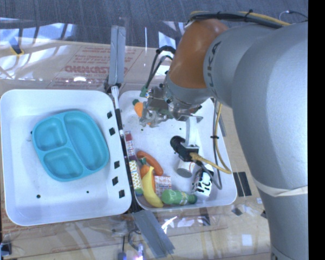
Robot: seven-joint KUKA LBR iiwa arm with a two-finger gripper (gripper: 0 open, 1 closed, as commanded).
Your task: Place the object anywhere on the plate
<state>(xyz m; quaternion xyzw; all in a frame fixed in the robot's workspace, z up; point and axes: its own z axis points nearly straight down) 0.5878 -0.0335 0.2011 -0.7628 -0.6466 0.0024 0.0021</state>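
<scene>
A blue three-compartment plate [70,145] lies in the left bin [21,199] with nothing on it. My gripper [150,114] hangs low over the far end of the right bin [227,196], under the orange wrist band. A small orange piece [137,109] lies just left of the gripper, touching or nearly touching it. Nearer the front of that bin lie an orange carrot-like toy [149,162], a yellow banana [150,189] and a green toy [178,197].
A black-and-white object [204,184] and a small printed card [162,182] rest at the front of the right bin. A strip of packets [131,155] runs along its left wall. The arm covers the bin's right side.
</scene>
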